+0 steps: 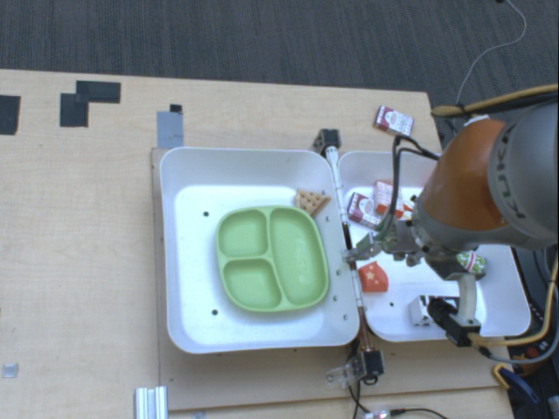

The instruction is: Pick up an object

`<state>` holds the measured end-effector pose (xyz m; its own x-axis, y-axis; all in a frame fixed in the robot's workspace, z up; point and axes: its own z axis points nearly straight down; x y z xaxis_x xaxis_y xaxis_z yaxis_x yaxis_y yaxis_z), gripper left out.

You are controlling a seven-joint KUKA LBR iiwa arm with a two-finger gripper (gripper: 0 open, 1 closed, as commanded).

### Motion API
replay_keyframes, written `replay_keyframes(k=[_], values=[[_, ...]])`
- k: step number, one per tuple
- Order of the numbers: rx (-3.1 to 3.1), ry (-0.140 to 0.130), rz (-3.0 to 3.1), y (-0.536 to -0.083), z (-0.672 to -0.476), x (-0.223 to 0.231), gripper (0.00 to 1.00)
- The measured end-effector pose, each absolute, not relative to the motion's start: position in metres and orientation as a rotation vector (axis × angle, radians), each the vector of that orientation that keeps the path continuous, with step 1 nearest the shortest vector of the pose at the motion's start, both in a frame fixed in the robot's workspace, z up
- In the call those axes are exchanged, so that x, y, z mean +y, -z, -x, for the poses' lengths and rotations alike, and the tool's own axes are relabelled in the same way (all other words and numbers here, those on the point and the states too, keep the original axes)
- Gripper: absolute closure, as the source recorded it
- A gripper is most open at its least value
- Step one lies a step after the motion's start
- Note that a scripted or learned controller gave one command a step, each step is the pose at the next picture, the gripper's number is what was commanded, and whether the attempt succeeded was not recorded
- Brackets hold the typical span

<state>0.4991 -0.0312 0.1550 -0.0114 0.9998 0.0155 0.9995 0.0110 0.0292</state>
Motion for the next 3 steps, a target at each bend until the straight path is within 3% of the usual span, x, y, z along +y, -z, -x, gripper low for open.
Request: replay_keyframes(k=[3], values=[[2.231, -0.061, -2.200, -0.1480, -0.5012, -0.0395, 0.00]])
